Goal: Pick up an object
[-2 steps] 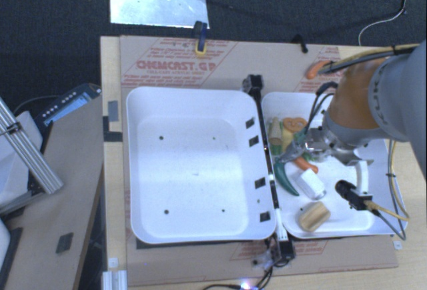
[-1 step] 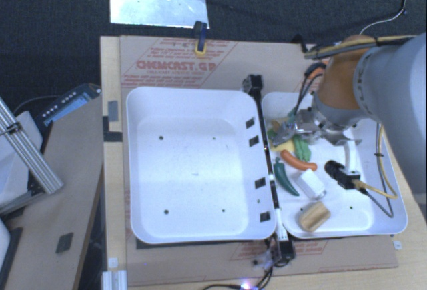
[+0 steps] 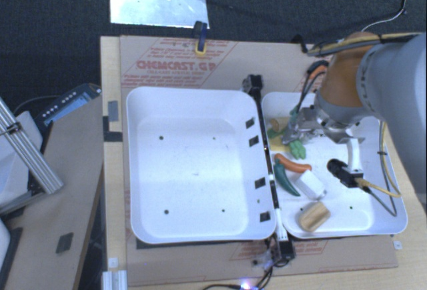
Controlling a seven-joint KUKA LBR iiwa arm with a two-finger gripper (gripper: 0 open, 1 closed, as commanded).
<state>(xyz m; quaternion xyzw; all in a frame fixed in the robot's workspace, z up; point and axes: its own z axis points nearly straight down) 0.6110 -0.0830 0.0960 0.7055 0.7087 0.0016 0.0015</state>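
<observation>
The gripper, grip state indeterminate, hangs over the green object in the right bin, right of centre frame; next: descend and secure 1 object.

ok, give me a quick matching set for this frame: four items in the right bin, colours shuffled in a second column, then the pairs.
Things:
1. Curved pepper-shaped item near the divider
2. Long sausage-shaped item just above it
3. Small block beside the pepper
4. Chunky piece nearest the right bin's front edge

Colours:
A. white
B. tan
C. dark green
D. orange-red

Pairs: 1-C, 2-D, 3-A, 4-B
</observation>
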